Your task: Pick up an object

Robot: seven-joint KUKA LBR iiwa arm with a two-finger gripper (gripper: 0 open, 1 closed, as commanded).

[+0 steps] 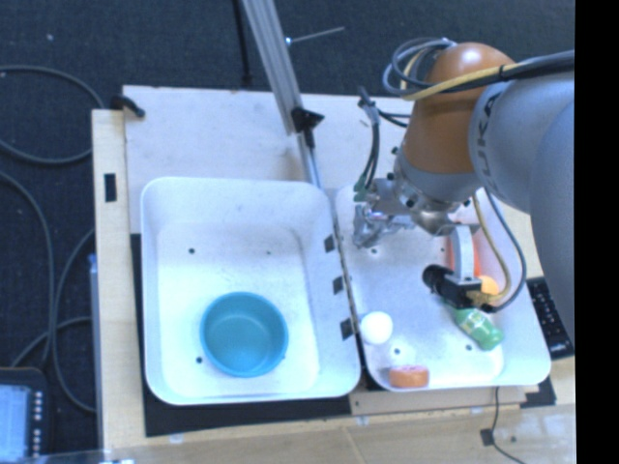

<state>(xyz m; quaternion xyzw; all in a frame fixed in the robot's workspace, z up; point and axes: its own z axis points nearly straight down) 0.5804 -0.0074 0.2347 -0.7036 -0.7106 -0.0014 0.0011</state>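
My gripper (pixel 368 232) hangs over the upper left part of the right bin (pixel 406 259), close to the wall between the two bins. I see nothing held in it. A white ball (pixel 376 328) lies lower down by the same wall, well apart from the gripper. An orange piece (pixel 408 377) rests at the bin's front edge. A green object (pixel 481 328) lies toward the right side of this bin. A blue bowl (pixel 244 333) stands in the front part of the left bin (pixel 193 220).
A slanted metal rail (pixel 280 75) runs from the top of the view down to the bins' back edge. The grey arm with its orange band (pixel 455 114) covers the back right of the right bin. Cables lie on the dark floor at left.
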